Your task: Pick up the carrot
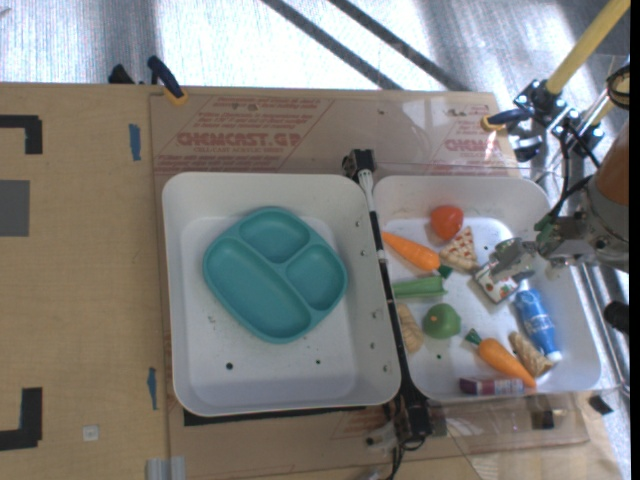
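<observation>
Two orange carrots lie in the right bin [570, 268]. One carrot [410, 252] lies slanted near the bin's left wall, its green end pointing toward the middle. The other carrot [497, 359] lies near the front, its green top pointing toward a green round fruit [440, 319]. My gripper [508, 261] reaches in from the right and hovers over the bin's middle, right of the first carrot and above the second. It is just over a small white and brown piece [496, 287]. No carrot is in it.
The right bin also holds a red tomato [446, 219], a pizza slice [461, 250], a green cucumber [418, 287], a blue tube [536, 320], a tan bread piece [408, 330] and a red marker [492, 385]. A teal divided plate [275, 273] sits in the left bin [190, 298].
</observation>
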